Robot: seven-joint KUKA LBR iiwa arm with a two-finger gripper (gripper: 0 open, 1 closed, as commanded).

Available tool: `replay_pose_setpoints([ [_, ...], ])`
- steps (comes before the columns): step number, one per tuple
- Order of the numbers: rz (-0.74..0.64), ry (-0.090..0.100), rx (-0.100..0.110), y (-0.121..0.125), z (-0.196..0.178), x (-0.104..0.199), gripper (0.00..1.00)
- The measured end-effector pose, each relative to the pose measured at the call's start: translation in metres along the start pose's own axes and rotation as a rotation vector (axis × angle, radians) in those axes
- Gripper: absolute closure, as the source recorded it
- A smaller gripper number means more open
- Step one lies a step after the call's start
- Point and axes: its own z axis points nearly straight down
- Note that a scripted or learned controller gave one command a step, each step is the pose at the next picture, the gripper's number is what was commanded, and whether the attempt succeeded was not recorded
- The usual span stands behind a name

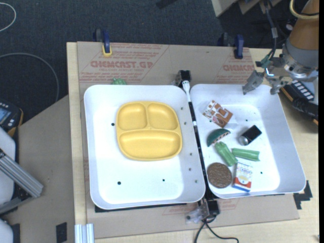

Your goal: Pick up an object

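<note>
The right bin (pixel 283 135) holds several small items: a brown-and-white wrapper (pixel 217 114), a black block (pixel 250 133), a dark green half-round piece (pixel 217 134), two green tubes (pixel 226 153) (pixel 246 154), a brown round disc (pixel 219 174) and a red-and-white packet (pixel 243 176). My gripper (pixel 261 87) hangs over the far right corner of that bin, above and behind the black block. Its two fingers (pixel 248 86) are spread apart, open, with nothing between them.
In the left bin (pixel 101 151) lies a yellow divided plate (pixel 149 130). A black divider bar (pixel 191 118) runs between the bins. Blue clamps (pixel 106 39) (pixel 238 45) hold the brown board at the back. Cables and gear crowd the right edge.
</note>
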Motion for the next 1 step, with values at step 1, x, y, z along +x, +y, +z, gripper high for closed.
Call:
replay_pose_setpoints([
  [1,0.003,0.003,0.009,-0.0563,0.1193,-0.0239,0.00],
])
